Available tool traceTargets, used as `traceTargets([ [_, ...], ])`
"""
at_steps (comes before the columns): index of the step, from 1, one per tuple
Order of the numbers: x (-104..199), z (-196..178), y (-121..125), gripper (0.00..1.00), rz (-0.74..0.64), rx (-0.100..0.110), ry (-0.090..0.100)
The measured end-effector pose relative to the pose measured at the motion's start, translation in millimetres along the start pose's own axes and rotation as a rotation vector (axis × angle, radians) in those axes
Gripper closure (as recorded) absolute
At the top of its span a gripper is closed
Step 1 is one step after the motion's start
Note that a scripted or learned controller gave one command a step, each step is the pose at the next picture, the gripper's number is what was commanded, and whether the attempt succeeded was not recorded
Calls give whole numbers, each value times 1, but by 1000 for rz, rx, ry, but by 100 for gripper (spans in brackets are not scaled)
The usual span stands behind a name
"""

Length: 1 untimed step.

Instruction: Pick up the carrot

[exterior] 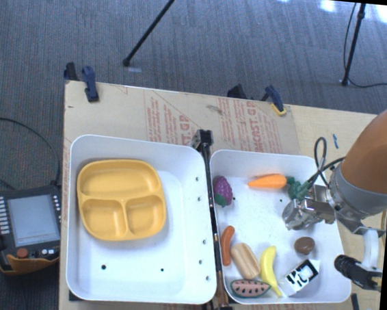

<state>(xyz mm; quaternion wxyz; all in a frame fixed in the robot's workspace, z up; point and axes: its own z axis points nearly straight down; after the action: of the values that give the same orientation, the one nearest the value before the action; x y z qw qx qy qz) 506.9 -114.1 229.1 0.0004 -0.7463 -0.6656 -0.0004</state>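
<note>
The carrot, orange with a green top, lies at the far side of the right bin, pointing left. My gripper hangs over the bin's right part, just right of and nearer than the carrot's green end. It is close to the carrot and nothing shows in its hold. The grey arm with its orange band comes in from the right edge.
Also in the right bin are purple grapes, a red sausage, a hot dog bun, a banana, a watermelon slice, a brown lump and a black-and-white block. A yellow divided plate sits in the left bin.
</note>
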Motion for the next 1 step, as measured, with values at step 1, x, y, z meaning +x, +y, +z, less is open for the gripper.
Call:
traceTargets([
  [1, -39, 73, -23, 100, -230, 12, 3],
])
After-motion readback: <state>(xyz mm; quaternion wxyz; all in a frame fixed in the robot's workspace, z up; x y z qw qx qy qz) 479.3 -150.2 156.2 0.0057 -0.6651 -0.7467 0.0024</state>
